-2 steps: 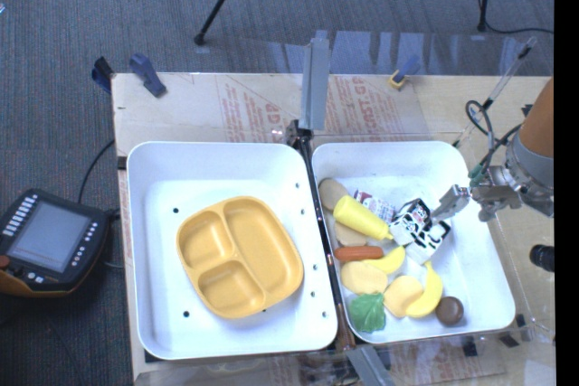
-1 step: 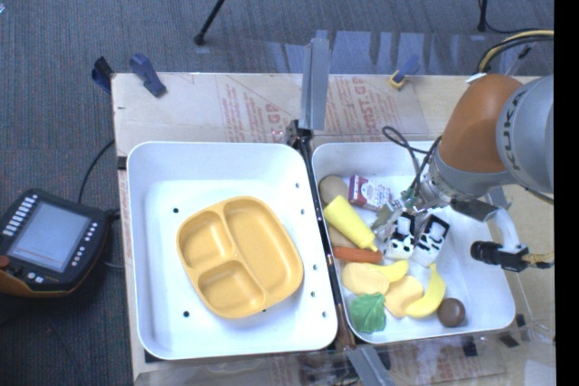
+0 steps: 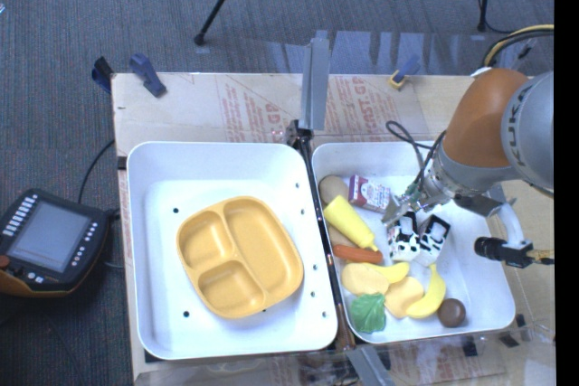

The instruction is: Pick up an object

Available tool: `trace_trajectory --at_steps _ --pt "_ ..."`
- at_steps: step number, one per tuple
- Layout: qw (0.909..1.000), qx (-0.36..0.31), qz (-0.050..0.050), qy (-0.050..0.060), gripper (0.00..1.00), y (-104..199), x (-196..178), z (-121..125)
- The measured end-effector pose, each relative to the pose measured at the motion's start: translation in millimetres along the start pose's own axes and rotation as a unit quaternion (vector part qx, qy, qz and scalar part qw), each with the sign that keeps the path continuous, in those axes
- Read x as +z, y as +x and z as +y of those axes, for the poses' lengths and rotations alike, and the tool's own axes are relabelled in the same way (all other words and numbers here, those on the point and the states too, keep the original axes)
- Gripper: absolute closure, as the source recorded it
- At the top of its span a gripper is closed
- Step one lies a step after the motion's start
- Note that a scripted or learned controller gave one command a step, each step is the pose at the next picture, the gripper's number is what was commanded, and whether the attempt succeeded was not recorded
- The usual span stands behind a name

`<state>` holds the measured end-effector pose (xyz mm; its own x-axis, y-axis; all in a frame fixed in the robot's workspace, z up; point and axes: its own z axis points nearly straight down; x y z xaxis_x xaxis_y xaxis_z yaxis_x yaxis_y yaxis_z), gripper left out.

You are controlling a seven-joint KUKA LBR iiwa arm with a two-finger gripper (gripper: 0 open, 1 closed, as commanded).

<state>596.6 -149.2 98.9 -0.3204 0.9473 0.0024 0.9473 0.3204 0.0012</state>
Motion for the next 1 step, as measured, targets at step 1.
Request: trace_trajectory --at_steps 1 --pt "0.9993 0.036 -0.002 -0.003 1.0 41.7 -98.7 37.9"
